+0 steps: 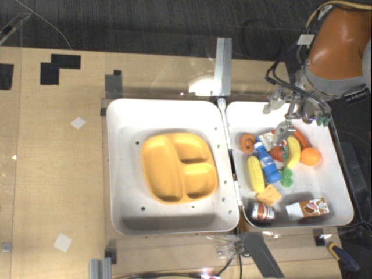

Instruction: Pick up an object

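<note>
Gleaming metal claw (284, 133) over plastic food (273, 156)

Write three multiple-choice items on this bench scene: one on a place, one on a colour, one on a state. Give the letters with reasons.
1. Where does the yellow tray lie?
A. in the left bin
B. in the right bin
C. on the bench outside the bins

2. What colour is the bottle beside the corn cob?
A. red
B. blue
C. black

3. How does the can lie?
A. standing on the tray
B. hanging from the gripper
C. on its side near the right bin's front edge

Answers:
1 A: the tray sits in the middle of the left bin.
2 B: its body is blue with a white label.
3 C: it rests on the right bin floor, apart from the gripper above the toy pile.
</note>
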Available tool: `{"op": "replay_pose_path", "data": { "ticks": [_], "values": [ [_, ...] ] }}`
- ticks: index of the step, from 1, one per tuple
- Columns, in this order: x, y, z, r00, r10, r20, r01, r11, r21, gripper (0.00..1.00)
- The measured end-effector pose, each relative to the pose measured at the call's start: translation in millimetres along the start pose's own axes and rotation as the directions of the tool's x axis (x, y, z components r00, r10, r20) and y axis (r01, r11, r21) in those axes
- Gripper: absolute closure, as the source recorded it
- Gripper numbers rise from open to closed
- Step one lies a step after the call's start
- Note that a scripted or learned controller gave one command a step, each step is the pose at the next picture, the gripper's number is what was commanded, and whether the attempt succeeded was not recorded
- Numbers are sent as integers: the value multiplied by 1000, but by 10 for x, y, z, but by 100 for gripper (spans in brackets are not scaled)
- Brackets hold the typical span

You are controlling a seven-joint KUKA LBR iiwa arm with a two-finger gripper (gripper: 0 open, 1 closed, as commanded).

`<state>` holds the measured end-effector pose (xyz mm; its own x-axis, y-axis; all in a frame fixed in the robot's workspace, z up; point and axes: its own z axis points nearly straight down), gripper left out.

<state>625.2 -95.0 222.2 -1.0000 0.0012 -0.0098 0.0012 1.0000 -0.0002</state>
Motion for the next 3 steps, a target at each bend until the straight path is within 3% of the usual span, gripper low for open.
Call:
{"op": "replay_pose_path", "data": {
  "ticks": [1, 2, 3],
  "values": [
    [-6, 142, 1311, 993, 121, 9, -121, 993, 0, 0],
    [-39, 66, 1337, 896, 444, 2, -444, 896, 0, 0],
    [-74, 85, 1202, 899, 437, 12, -437, 899, -4, 100]
  ]
}}
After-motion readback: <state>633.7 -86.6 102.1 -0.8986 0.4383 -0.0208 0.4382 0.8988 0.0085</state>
